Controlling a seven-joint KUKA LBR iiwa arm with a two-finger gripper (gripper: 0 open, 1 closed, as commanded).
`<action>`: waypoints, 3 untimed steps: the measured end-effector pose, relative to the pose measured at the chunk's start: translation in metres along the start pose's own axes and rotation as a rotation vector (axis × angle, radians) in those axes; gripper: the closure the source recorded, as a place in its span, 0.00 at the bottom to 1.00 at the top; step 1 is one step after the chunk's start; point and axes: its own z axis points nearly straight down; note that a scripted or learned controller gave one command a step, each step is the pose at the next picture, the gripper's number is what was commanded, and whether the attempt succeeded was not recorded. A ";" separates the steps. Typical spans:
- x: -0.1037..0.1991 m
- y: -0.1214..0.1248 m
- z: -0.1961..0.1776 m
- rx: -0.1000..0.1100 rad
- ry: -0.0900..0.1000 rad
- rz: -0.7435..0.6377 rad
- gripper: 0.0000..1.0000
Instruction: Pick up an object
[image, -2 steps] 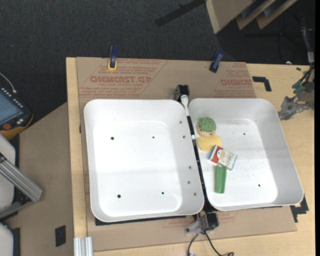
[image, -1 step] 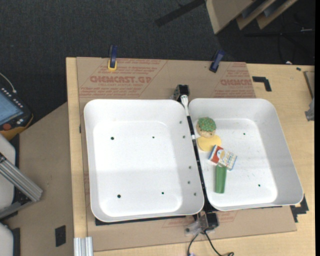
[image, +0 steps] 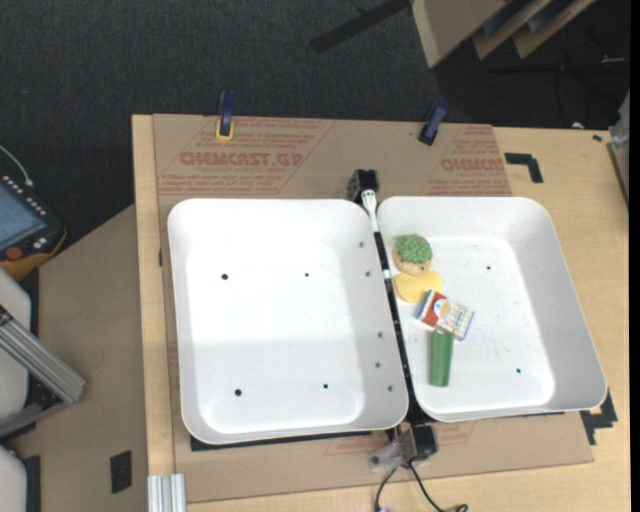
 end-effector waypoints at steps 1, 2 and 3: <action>-0.017 0.026 -0.036 0.010 -0.001 0.009 1.00; -0.041 0.051 -0.055 0.012 -0.001 0.012 1.00; -0.060 -0.033 0.079 0.036 0.009 0.017 1.00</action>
